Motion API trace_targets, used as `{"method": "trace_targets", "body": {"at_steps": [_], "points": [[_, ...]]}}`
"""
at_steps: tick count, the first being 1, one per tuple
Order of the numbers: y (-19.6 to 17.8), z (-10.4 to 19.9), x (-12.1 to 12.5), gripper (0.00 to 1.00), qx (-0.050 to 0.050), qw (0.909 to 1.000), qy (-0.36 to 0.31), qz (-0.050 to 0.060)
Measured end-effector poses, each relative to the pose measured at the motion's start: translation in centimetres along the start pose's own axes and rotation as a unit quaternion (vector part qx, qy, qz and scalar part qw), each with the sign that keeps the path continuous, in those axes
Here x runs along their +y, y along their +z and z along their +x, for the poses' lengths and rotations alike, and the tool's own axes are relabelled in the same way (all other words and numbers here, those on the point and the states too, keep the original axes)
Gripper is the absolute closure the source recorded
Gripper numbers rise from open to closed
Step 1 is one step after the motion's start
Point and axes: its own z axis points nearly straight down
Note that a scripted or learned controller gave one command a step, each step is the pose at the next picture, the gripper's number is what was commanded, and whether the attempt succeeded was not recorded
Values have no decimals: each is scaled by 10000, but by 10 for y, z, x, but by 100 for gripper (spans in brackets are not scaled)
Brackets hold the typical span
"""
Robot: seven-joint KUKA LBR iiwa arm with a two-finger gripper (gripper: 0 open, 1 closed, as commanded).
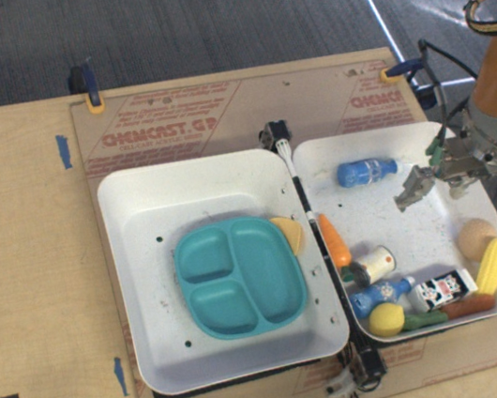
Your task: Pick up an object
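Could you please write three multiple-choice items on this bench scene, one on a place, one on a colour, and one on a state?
1. Where does the teal divided plate lie?
A. left bin
B. right bin
C. on the bench outside the bins

2. What colour is the bottle lying near the right bin's far wall?
A. red
B. blue
C. green

3. How does the gripper stand?
A. clamped on the bottle
B. gripping the plate
C. over the right bin, holding nothing

Answers: 1 A, the plate sits in the left bin; 2 B, it is blue; 3 C, nothing lies between its fingers.

Divided tray [240, 278] in left bin [136, 261]; bottle [366, 172] in right bin [354, 148].
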Motion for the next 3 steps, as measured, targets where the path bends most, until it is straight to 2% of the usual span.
{"method": "trace_targets", "body": {"at_steps": [1,2,3], "points": [[130,27,-35,0,-1,9922,1244,2],[135,19,18,0,-2,9906,1369,-20],[136,8,89,0,-7,9996,287,-14]]}}
